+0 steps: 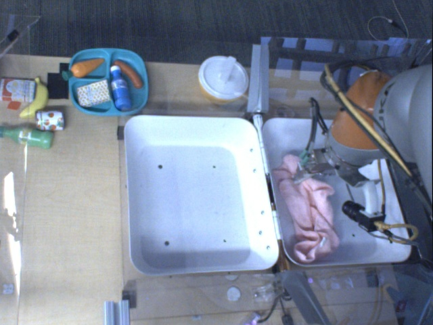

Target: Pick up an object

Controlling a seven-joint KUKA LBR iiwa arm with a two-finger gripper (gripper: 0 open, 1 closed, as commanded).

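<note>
**Gripper down at the pink cloth, grasp not yet proven**

Camera view: the arm (379,107) reaches in from the right and bends down over the right bin (284,141). Its gripper (310,162) sits low at the upper end of a crumpled pink cloth (308,212), which lies along the left half of that bin, close to the wall shared with the left bin (196,195). The tips appear to touch the cloth's top fold, but whether they are spread, closed or pinching fabric cannot be told from here; the wrist and cables crowd that spot.

Judged from this, the step in hand is the grasp itself, at the point of contact. The next move calls for a firm pinch on a raised fold, then a straight lift high enough to bring the hanging cloth clear of the bin wall.

On the bench to the left lie a blue tray (139,80) of toy food and a white lidded cup (223,78).
</note>
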